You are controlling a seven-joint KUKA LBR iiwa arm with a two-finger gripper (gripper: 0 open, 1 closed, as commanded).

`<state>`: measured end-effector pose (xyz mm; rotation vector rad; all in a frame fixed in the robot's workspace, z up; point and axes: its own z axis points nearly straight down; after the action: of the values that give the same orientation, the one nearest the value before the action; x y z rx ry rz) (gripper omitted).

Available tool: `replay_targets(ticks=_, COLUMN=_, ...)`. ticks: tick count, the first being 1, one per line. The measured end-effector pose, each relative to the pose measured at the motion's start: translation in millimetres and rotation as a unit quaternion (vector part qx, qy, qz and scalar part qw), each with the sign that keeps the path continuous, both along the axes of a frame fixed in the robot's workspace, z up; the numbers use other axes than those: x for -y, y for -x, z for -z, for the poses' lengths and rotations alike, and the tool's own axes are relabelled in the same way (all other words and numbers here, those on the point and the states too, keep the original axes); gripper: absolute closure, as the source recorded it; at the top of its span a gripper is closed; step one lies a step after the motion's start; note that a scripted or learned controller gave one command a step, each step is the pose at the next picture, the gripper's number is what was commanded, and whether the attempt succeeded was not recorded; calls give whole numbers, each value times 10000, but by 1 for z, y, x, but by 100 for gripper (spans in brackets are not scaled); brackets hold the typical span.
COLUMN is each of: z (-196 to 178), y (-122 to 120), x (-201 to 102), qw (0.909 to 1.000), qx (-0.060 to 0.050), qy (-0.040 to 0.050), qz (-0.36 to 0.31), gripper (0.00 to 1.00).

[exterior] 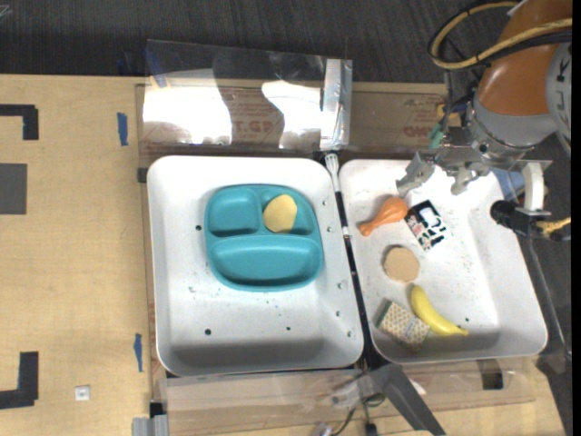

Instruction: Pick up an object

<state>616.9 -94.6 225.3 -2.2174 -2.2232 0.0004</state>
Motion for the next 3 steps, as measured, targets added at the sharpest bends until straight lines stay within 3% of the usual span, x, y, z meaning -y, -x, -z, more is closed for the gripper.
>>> replay_targets(ticks=1, z=53, y=14, x=16, qw=9946, qx=-10, qy=-2, qz=-1036, gripper=0)
replay_targets(ticks=2, z=123, y=26, x=38, qw=9950, qx=44, qy=18, qz=-1000, gripper=0)
replay_targets(ticks=3, z=138, y=119, x=6, qw=9918, qx=29, qy=2, qz=-1275, gripper=0)
